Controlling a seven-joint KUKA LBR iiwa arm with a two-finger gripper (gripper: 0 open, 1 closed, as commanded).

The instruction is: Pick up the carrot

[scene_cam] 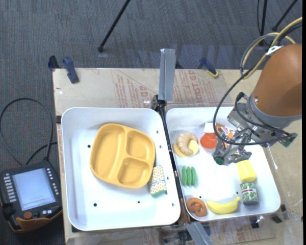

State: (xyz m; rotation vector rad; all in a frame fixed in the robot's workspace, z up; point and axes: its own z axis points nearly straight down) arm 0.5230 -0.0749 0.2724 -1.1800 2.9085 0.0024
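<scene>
Orange, likely light, stiff and smooth, the carrot lies half-hidden beneath the gripper, best pinched mid-length; its grip state cannot be told.

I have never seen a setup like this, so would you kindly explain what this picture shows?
One camera fixed above a bench looks down at a slant. The grey and orange machine at the right is a robot arm; its gripper hangs over the right bin. That bin holds toy food: a croissant, green pea pods, a pretzel, a banana, a yellow block and a small can. The left bin holds a yellow divided plate and a small packet. I cannot tell whether anything is held.
</scene>
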